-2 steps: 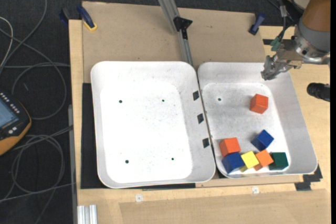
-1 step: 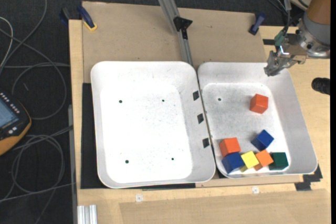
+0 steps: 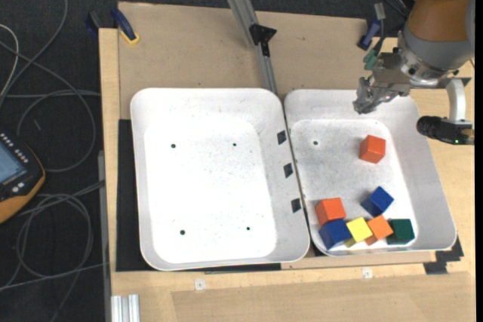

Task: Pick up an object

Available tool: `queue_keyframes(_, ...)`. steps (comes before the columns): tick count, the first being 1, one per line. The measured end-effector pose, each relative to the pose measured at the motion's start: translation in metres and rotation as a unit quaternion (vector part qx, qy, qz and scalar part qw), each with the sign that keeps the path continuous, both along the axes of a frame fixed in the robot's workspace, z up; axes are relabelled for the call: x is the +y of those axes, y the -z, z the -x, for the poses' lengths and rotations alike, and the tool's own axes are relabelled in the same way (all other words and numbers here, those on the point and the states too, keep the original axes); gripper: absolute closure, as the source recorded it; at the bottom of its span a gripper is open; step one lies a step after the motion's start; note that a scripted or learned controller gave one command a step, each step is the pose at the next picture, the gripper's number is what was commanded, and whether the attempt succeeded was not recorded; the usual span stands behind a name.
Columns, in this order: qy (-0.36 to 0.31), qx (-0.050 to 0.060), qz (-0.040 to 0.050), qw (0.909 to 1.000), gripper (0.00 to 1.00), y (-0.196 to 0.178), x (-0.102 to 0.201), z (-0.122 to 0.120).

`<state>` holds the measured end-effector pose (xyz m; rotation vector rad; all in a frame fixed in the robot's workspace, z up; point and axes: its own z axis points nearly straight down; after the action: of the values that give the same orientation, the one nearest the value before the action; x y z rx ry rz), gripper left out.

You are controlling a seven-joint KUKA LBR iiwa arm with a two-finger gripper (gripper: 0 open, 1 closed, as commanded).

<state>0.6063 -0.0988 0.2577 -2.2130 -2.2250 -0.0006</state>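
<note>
Grey-and-orange arm reaches in from upper right, gripper [image 3: 367,103] angled down-left over the far rim of the right bin [image 3: 432,185]; can't tell its jaw state, nothing seen held. Orange cube [image 3: 372,148] sits just below it, alone. More cubes — orange, blue, yellow, green — cluster at bin's lower edge. Left bin [image 3: 151,185] beside it on wooden bench w/ cables on dark floor at frame left.

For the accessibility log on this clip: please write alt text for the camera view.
A grey and orange arm's gripper hovers over the far edge of the right bin, above a lone orange cube. Six more cubes, orange, blue, yellow and green, cluster at that bin's near edge. The left bin lies beside it.
</note>
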Motion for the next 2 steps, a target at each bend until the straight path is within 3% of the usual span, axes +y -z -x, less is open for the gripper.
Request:
queue_keyframes(1,-0.001,-0.002,0.0001,1.0,1.0,-0.006,0.056,-0.005)
queue_keyframes(2,-0.001,0.001,-0.0001,1.0,1.0,0.011,0.113,-0.002)
